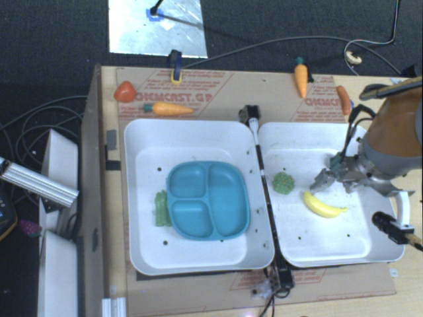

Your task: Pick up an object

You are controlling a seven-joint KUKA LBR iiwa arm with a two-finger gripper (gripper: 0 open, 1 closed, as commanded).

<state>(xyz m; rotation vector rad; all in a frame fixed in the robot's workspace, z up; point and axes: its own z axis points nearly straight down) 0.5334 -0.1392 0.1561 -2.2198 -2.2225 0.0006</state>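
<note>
Your right bin [291, 144] holds one banana [323, 205] and one broccoli [283, 182]; the hand [324, 180] hovers above, its fingers apart, gripping nothing.

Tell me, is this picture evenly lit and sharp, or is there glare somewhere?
Camera view: glare is strongest on the shiny foil sheet on the floor at top; the two white bins are bright and washed out, with soft shadows; the banana and blue tray read clearly, while the gripper looks slightly soft.
</note>
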